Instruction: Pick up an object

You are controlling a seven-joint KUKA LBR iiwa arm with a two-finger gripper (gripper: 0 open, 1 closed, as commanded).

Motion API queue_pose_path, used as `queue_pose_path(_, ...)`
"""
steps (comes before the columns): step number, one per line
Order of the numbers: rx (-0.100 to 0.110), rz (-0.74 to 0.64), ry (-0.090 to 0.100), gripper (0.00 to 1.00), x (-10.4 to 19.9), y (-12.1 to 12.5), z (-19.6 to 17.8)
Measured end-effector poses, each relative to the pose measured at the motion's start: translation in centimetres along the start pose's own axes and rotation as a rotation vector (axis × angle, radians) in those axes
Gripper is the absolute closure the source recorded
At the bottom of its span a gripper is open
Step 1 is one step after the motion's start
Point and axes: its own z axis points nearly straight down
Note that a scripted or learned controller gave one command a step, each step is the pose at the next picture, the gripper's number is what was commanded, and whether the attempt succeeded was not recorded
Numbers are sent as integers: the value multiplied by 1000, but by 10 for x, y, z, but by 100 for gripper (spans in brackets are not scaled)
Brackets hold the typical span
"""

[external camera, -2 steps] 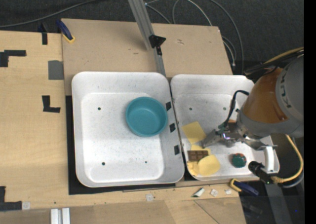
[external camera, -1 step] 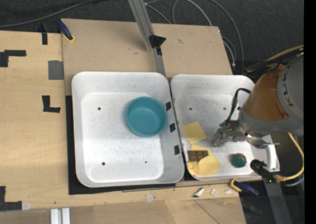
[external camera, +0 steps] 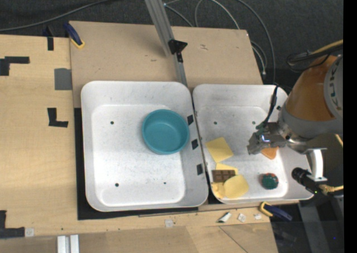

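Reaching stage: I judge the arm is at the descent step of a pick, with the gripper (external camera: 261, 143) low inside the right bin (external camera: 234, 97), nothing lifted yet.
Landmark: I place everything against the orange piece (external camera: 269, 153), which looks like the target.
Gripper position: directly over the orange piece's left edge, seemingly touching or just above it.
Gripper state: I cannot tell.
Green ball (external camera: 270, 180): just below the orange piece, apart from it.
Yellow square (external camera: 219, 149): left of the orange piece, well clear.
Brown block (external camera: 222, 176): below-left of the orange piece, beside the yellow disc (external camera: 235, 186).
Blue bowl (external camera: 165, 131): far left of the orange piece, in the left bin (external camera: 97, 135).
Next move: I expect it needs to centre over the orange piece, clamp, then rise straight.
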Motion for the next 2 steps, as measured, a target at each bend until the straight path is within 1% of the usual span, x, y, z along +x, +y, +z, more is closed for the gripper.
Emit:
queue_pose_path(1, -3, 0, -1, 100, -4, 9, -59)
queue_pose_path(2, 4, 1, 0, 100, -3, 9, -53)
